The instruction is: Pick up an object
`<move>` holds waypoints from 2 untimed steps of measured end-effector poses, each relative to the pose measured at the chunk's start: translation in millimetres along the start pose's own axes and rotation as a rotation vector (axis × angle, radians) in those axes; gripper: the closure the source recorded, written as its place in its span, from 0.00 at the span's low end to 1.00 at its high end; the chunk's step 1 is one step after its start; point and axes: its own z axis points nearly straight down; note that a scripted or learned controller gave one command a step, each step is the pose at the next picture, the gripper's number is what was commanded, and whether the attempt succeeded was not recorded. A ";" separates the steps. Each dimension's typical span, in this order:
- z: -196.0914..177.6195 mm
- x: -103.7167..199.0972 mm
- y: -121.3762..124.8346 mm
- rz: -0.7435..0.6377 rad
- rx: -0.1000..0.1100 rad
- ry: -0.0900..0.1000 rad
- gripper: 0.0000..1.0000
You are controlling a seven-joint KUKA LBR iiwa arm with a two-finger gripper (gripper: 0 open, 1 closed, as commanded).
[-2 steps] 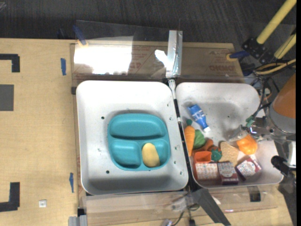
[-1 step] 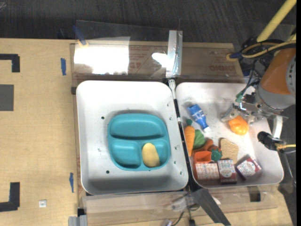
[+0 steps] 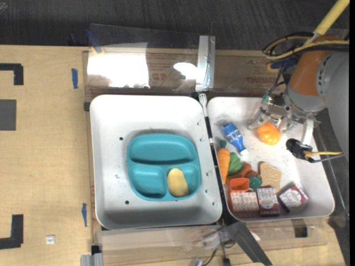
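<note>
Reaching in from the right, the arm [image 3: 319, 73] carries its gripper [image 3: 277, 118] low over the upper part of the right bin [image 3: 327, 204], just above an orange toy [image 3: 269, 133] that lies on the bin floor. Whether the tool is spread or closed cannot be told from this angle, and nothing shows the orange toy pinched in it; the toy looks to rest on the bin just below and beside the tool. That placement suits the task: the orange toy sits apart from the crowd, so it is probably the easiest target.

A blue tube [image 3: 233, 137] lies near it to the left. Lower down, a carrot [image 3: 223, 162], a green piece [image 3: 236, 164], a slice of bread [image 3: 270, 175] and small boxes [image 3: 266, 199] huddle touching one another, which would make a clean grasp there harder.

The left bin [image 3: 105, 148] holds a teal divided tray [image 3: 161, 162] with a yellow potato-like piece [image 3: 177, 182] in its lower right compartment, well apart from the arm.
</note>
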 end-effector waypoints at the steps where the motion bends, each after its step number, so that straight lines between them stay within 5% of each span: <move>1: 0.6 66.7 10.4 -0.078 0.004 0.000 1.00; 2: -116.0 130.0 -5.7 -0.049 -0.002 0.002 1.00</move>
